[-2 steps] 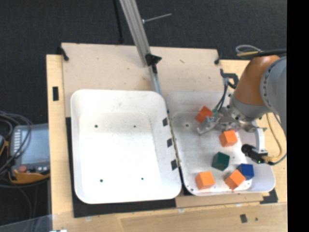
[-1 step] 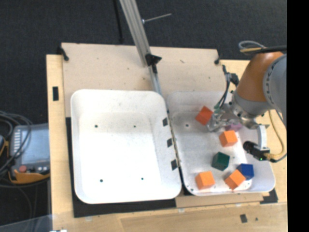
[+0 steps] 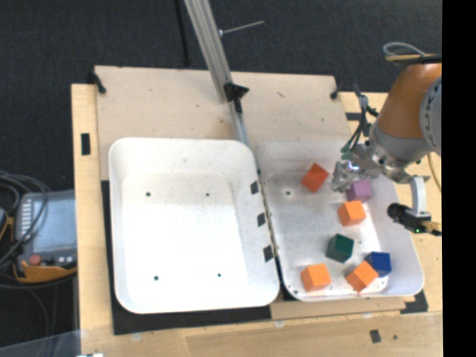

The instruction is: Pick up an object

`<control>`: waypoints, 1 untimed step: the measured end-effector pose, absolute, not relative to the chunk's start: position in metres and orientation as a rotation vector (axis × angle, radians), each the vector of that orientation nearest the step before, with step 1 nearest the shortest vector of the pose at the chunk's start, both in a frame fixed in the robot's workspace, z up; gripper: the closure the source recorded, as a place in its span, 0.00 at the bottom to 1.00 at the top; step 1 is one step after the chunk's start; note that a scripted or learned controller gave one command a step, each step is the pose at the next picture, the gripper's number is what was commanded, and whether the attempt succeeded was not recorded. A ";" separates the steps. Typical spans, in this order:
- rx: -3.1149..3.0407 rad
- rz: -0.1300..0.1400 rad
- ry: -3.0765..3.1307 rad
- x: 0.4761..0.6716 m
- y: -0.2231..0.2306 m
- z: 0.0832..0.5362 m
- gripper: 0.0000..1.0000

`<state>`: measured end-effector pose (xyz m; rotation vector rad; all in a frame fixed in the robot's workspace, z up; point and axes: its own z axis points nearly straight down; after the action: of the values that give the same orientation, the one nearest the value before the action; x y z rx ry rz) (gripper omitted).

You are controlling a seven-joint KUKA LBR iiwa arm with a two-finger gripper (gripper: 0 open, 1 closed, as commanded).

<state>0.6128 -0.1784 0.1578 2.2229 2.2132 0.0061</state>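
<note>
Purple block [image 3: 362,190] just beside jaws [image 3: 343,178], right bin [image 3: 294,222]

The arm [image 3: 407,117] enters at the right edge of the frame, its orange band at upper right above a grey wrist. It slants down and leftward, ending in the gripper [image 3: 343,175], which sits low in the right-centre of the frame, pointing downward, its metal end facing left.

Seven small blocks [image 3: 352,213] scattered in the right bin [image 3: 297,288]: four orange, one purple, green, blue.
</note>
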 end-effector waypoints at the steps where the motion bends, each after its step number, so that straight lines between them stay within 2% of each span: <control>1: 2.213 0.008 2.220 0.615 -0.176 0.222 1.00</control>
<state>0.6155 -0.1764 0.2225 2.2130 2.2197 0.0079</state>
